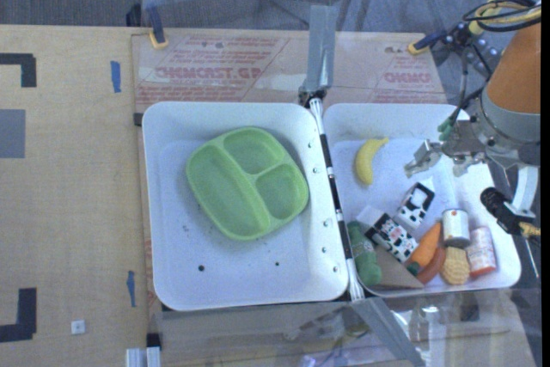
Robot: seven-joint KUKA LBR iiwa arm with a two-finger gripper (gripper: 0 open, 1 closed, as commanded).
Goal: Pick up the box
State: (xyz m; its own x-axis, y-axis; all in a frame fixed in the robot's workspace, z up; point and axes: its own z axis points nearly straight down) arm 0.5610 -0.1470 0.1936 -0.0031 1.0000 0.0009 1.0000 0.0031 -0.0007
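Note:
A small black-and-white cow-patterned box (418, 204) lies in the right bin (344, 133), near its middle. A second box with the same pattern (394, 238) lies just below and to its left. My gripper (443, 161) hangs over the right bin, above and slightly right of the upper box. Its two fingers are spread open with nothing between them. The grey arm with its orange band (520, 73) reaches in from the right.
A banana (369, 159) lies left of the gripper. A carrot (427, 245), a small can (455, 228), a bottle (481, 249) and a green item (365, 258) crowd the right bin's front. A green divided plate (247, 182) fills the left bin (163, 211).

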